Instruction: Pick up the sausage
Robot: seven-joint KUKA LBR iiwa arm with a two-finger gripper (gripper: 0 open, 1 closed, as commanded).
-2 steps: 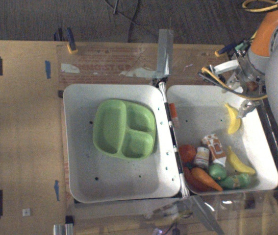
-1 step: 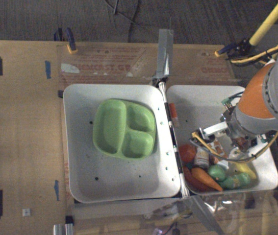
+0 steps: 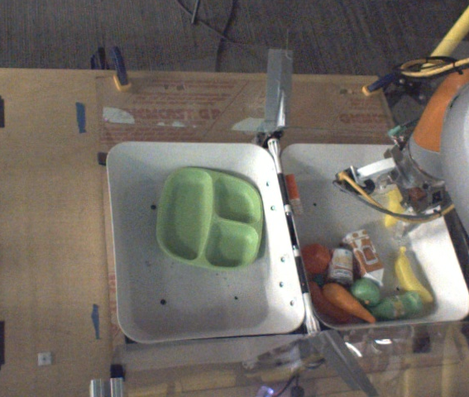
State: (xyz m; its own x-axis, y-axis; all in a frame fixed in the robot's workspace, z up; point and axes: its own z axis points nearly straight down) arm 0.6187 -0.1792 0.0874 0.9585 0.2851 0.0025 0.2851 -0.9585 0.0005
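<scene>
The green divided plastic plate (image 3: 209, 217) lies far left of the gripper (image 3: 412, 195). The dark red sausage (image 3: 317, 298) lies nearer, lower-left, partly under an orange carrot (image 3: 348, 301). Jaw state: cannot tell. Descend on the sausage's exposed end, clear of the carrot.

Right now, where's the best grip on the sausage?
Probably its bare far end, coming straight down. The sausage lies in the right bin's near-left corner against the wall, with the carrot resting across its right side, so only that end looks free.
</scene>
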